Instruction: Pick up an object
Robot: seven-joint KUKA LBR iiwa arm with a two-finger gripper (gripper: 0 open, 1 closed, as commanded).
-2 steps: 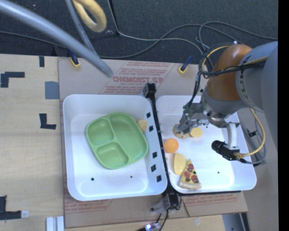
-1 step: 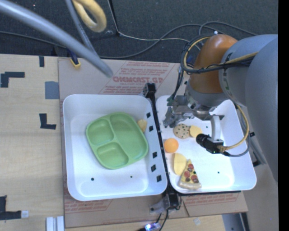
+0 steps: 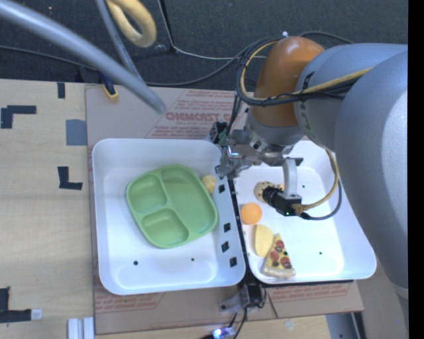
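Wood-look bench [image 3: 40, 198] had black tape marks [image 3: 66, 177] on it. A brown printed cardboard sheet [image 3: 192, 116] lay under the bins, with dark carpet-like floor [image 3: 199, 26] along the far side. A grey tube [image 3: 79, 46] and one yellow loop [image 3: 132, 20] crossed the top left corner.

Camera view:
- Two shallow white bins, smooth plastic with rounded corners: left bin [image 3: 109, 265] and right bin [image 3: 344, 258], side by side with their inner rims meeting.
- Arm [image 3: 371, 119] had a matte grey casing and a glossy orange band. The gripper [image 3: 227, 165] sat over the meeting rims at the bins' far end. Couldn't tell whether it was released or clenched, and nothing was visibly grasped.
- Six loose objects, one of each.
- Left bin, two:
  - Green tray [image 3: 172, 205], smooth, rounded, three compartments, down-left of the gripper.
  - Pale yellow lump [image 3: 209, 183], just down-left of the gripper at the tray's rim.
- Right bin, four:
  - Speckled tan cookie [image 3: 262, 189], round and partly hidden, just right of the gripper.
  - Orange ball [image 3: 250, 213], below the gripper.
  - Yellow wedge [image 3: 264, 240], smooth, further below.
  - Pizza slice [image 3: 278, 258], triangular with red and dark toppings, furthest from the gripper and beside the wedge.
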